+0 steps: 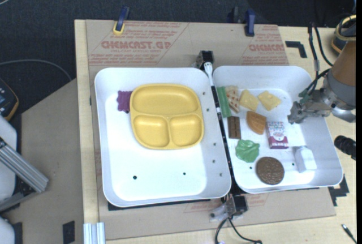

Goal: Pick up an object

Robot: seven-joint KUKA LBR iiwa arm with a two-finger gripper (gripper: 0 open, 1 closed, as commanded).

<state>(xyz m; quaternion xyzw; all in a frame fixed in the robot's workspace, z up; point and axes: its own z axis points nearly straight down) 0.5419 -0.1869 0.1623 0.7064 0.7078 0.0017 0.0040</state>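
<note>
The right bin holds several small objects: a green strip, two pale yellow pieces, an orange piece, a dark brown bar, a red-and-white packet, a green crumpled item, a brown round cookie and a white block. My gripper hangs over the right side of this bin, just right of the packet and above the white block. Nothing shows between its fingers.
The left bin carries a yellow divided tray with a purple item at its left edge. Blue and yellow clamps grip the board's far edge. Cables run along the bench's right side.
</note>
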